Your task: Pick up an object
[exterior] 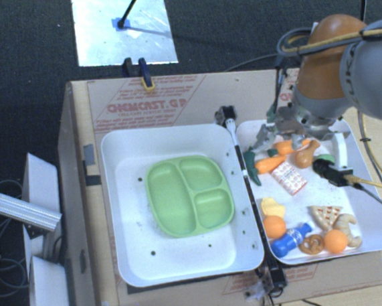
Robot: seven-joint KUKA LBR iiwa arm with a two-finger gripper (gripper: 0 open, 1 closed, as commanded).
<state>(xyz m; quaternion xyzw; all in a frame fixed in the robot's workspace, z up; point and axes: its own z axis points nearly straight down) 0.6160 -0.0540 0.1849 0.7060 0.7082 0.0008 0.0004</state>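
The arm [343, 60] is reaching in from the right and bending down over the far end of the right bin [380, 231]. Its gripper [284, 132] is hovering right above the toy carrot [267, 164]; can't tell its opening.

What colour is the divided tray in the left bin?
Light green plastic divided tray, seen in the camera view.

Grey arm [364, 65] from the right, gripper [284, 132] low, wrist bent downward.
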